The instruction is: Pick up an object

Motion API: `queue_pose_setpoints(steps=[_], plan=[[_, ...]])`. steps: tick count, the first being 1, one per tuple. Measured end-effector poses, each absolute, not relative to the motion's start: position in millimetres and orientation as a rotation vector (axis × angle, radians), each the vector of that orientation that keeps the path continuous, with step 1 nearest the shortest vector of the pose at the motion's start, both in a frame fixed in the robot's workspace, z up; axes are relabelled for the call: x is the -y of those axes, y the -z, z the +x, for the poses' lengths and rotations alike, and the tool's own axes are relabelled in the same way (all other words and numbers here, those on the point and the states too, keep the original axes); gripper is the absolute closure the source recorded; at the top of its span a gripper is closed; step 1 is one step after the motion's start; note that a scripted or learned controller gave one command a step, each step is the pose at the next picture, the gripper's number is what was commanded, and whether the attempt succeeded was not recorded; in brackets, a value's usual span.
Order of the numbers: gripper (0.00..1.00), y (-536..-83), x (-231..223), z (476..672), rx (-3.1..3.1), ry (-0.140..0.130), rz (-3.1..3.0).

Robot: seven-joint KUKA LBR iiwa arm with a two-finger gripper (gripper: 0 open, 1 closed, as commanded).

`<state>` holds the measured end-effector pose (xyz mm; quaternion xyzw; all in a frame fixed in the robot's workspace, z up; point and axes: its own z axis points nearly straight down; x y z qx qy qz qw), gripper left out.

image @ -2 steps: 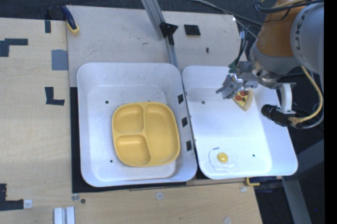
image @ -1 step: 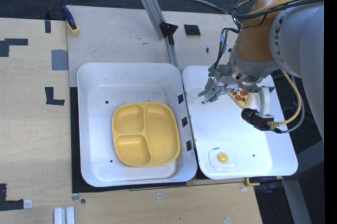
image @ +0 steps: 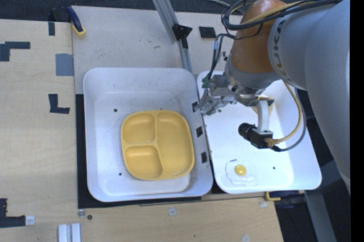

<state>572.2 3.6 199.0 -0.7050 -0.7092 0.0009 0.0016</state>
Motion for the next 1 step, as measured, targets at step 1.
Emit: queue_pose_setpoints(steps=[1], plan=[[1.00, -214.7, -59.2, 564.8, 2.229, 0.000, -2.212]])
